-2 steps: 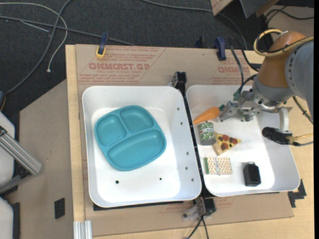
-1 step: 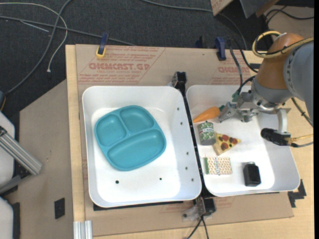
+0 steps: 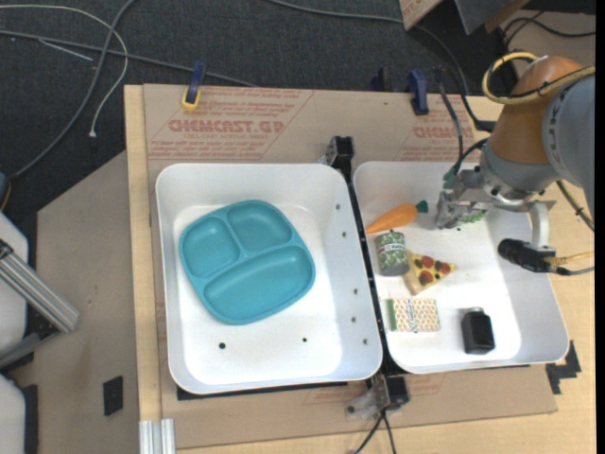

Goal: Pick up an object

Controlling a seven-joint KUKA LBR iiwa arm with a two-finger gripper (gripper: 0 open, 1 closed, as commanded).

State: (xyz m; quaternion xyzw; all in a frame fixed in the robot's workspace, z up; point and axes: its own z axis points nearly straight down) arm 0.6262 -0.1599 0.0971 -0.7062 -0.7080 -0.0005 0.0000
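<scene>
Bench [image 3: 142, 253]: brown board bearing two shallow white bins side by side.
Left bin [image 3: 180, 348]: holds one thing, a teal divided plate [image 3: 248, 261], lying flat near the middle.
Right bin [image 3: 529, 329]: holds all the small pieces, so a pick would most likely happen here.
Arm [image 3: 539, 130]: grey with an orange band, reaching in from the right and bent down over the far part of the right bin.
Gripper [image 3: 456, 211]: low over the bin's far side, just right of the carrot. Whether the claw is released or clenched I cannot tell; the wrist hides it from this slant. Something green shows at its tip, possibly a small toy, but it is too blurred to name.
Carrot [image 3: 392, 218]: orange, lying slantwise by the left wall, nearest to the gripper.
Can [image 3: 390, 252]: small green-labelled tin just below the carrot.
Pizza slice [image 3: 427, 272]: beside the can, touching or nearly so.
Packet [image 3: 414, 316]: flat, patterned, near the front left.
Black block [image 3: 477, 330]: alone near the front, well apart from the rest.
Risk, crowding: carrot, can and pizza sit close together, so a descent could nudge a neighbour.
Risk, wall: the carrot lies near the bin wall, which may block one side of a grasp.
Risk, flatness: the packet offers little height to seize.
</scene>
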